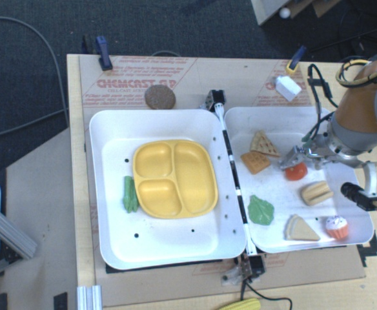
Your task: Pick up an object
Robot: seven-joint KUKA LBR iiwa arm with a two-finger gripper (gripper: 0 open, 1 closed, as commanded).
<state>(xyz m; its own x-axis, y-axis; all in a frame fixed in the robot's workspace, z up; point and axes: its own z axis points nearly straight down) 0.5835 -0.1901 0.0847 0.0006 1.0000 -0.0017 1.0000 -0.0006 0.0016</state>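
Gripper [294, 157]: hovering low over the tomato [296, 171], seemingly lining up a grasp; grip state: I cannot tell.
Tomato: lying in the right bin [363, 232], among other toy food.

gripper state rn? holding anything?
Gripper: down in the right bin, right above the red toy; open or shut cannot be told, and no grasp is visible.
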